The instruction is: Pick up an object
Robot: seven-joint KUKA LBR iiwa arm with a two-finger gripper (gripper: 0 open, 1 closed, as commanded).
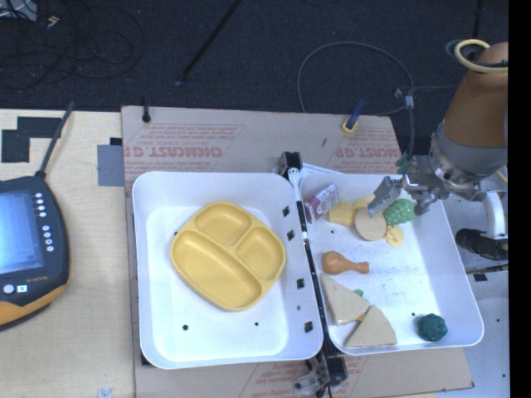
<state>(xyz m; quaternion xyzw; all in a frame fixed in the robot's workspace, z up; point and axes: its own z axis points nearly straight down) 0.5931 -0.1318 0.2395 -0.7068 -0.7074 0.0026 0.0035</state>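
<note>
In the near right corner of the right bin (465, 322) lies a dark green ball-like piece (431, 327), well apart from the rest; it looks small and light, maybe a little soft, and easy to take across its middle. Left of it, two tan wedge pieces (358, 313) lie touching — flat and stiff, so hard to get fingers under. Farther in is an orange drumstick toy (344, 264), probably hard smooth plastic; the thin shaft is the best place to hold, but it may slip. At the far side sit a pale round slice (370, 225), yellow pieces and a light green bumpy toy (400, 212). The gripper (402, 196) hangs just above this group — I cannot tell how its jaws stand. The left bin (158, 338) holds a yellow divided plate (228, 254).
</note>
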